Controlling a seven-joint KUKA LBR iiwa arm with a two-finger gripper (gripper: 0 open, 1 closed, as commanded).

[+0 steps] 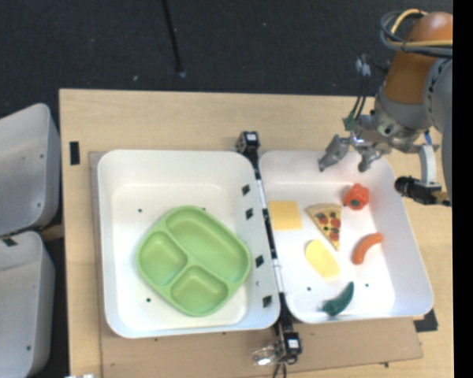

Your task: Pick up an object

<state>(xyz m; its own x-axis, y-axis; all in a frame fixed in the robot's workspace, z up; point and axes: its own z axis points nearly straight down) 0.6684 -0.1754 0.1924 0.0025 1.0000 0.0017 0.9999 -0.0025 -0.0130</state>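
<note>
Gripper (349,155): fingers spread wide, holding nothing, above right bin (406,235) back edge.
Risk: red tomato (356,196) rolls away if fingers land off-centre.

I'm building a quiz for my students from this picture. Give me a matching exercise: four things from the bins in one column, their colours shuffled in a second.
Things:
1. divided plate
2. square cheese slice
3. sausage
4. pepper

Colours:
A. dark green
B. light green
C. orange-red
D. yellow

Pairs: 1-B, 2-D, 3-C, 4-A
</note>
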